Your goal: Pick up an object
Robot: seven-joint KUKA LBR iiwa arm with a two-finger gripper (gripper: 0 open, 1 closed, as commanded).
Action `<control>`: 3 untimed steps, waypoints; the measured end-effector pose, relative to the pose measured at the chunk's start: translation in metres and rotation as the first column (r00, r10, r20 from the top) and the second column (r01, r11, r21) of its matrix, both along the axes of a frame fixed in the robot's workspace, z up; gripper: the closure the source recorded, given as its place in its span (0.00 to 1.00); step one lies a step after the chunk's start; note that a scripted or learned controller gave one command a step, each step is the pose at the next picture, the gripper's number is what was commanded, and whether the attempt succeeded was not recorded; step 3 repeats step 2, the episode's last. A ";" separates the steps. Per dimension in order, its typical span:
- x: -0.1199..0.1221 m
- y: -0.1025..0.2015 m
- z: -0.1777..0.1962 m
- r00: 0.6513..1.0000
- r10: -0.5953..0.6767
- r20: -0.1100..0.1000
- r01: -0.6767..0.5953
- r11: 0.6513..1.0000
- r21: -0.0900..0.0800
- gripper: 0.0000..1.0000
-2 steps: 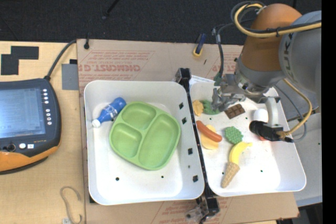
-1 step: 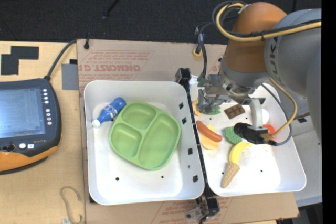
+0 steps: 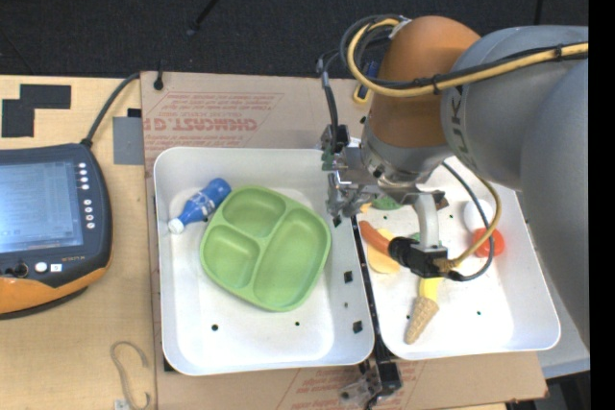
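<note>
Closest to the lens, a tan waffle cone (image 3: 419,320) lies at 6 o'clock in the right bin (image 3: 524,326), tip toward the front wall. Touching its wide end at 12 o'clock is a yellow piece (image 3: 430,288). An orange piece (image 3: 381,253) lies at 10 o'clock from the cone, near the wall shared with the other bin. A red-orange piece (image 3: 492,242) sits at 2 o'clock, partly behind a cable. A green scrap (image 3: 385,203) peeks out under the wrist at 11 o'clock.

None of these is held. The claw (image 3: 338,209) hangs over the shared wall, at 9 o'clock from the green scrap; whether it is open or closed cannot be told, and nothing is seen in its grasp.

The left bin (image 3: 192,326) holds a green plate (image 3: 266,248) with three compartments, lying flat near the middle. A blue bottle (image 3: 200,205) with a white cap lies on its side at 10 o'clock from the plate, just beside its rim
</note>
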State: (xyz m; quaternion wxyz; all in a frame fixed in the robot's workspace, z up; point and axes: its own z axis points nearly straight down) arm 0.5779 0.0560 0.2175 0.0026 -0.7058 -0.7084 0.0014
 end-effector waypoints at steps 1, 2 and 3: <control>-0.021 0.057 0.004 1.000 0.002 -0.001 -0.002 1.000 0.001 1.00; -0.008 0.053 0.005 1.000 -0.001 0.003 0.001 1.000 -0.002 1.00; -0.008 0.053 0.005 1.000 -0.001 0.003 0.001 1.000 -0.002 1.00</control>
